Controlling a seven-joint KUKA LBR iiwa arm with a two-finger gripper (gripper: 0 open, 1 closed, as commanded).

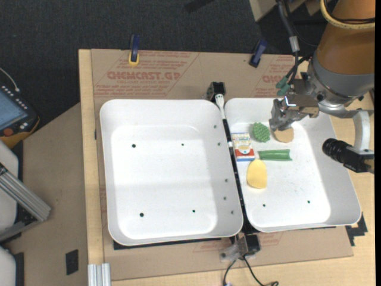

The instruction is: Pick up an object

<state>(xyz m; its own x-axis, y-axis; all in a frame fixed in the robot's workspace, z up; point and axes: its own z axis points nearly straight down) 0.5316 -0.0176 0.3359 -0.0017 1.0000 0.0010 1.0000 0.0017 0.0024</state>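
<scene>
Camera view, pincer [281,126] over tan disc [286,136], grip state unclear, green knobbly piece [260,131] beside, yellow lump [257,175] near.

In the right bin [333,213] lie a yellow lump [257,175], a flat green stick [274,155] and a small red-and-white carton [242,147]. A knobbly green piece [260,131] lies just beside a tan disc [286,136], which is partly hidden.

Red lettering is running across the brown cardboard sheet [178,70] under the bins; beside the left clamp it is reading roughly "CHEMCAST GP", repeated upside down. More red print is showing near the right clamp, too broken to read. The small carton's [242,146] label is staying illegible.
</scene>
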